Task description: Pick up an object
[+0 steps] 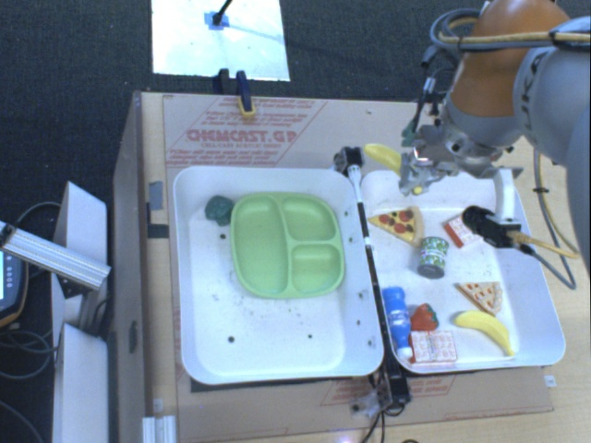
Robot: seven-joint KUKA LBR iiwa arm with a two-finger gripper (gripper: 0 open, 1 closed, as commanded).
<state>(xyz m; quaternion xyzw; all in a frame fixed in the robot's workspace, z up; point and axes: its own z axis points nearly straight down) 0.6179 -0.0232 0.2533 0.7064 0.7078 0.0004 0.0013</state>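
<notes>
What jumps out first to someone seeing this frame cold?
Probably the light green divided plate filling much of the left bin, with a small dark green lump at its upper left corner. Next, the right bin cluttered with toy food: pizza slice, small can, bananas. The arm's hand hovers over that bin's far end.

One fixed camera looks down from above at a slant, far enough back to take in the whole table (268,123), both white bins and dark floor beyond its far and left edges. The left bin (199,275) sits mid-frame, the right bin (545,326) toward the right, where the arm (517,53) enters
</notes>
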